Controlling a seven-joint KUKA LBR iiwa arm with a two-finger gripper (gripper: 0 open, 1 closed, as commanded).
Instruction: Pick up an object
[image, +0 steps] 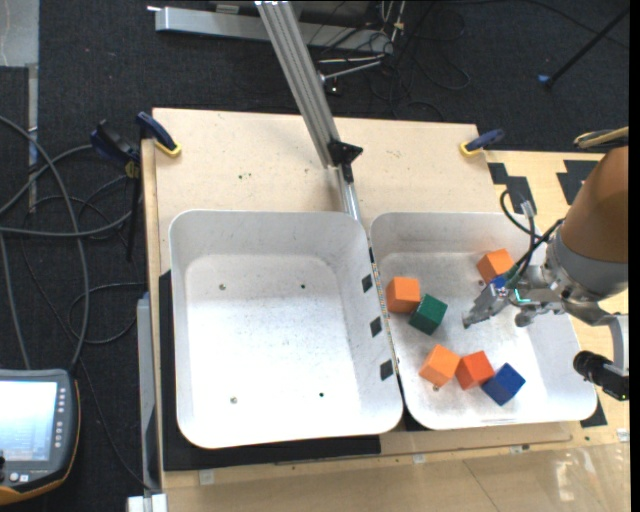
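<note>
The left bin (270, 330) sits beside the right bin (570, 405), which holds every block. The arm (600, 225) reaches over the right bin; its gripper (497, 305) hangs spread, grasping nothing, between an orange block (494, 265) and a green block (429, 314). Nearer the front lie a red block (474, 369) and a blue block (504, 383).

The left bin (270, 330) lies open across its whole floor; in the right bin (560, 400), six blocks crowd the middle, with the green block (429, 314) touching an orange block (404, 294).
</note>
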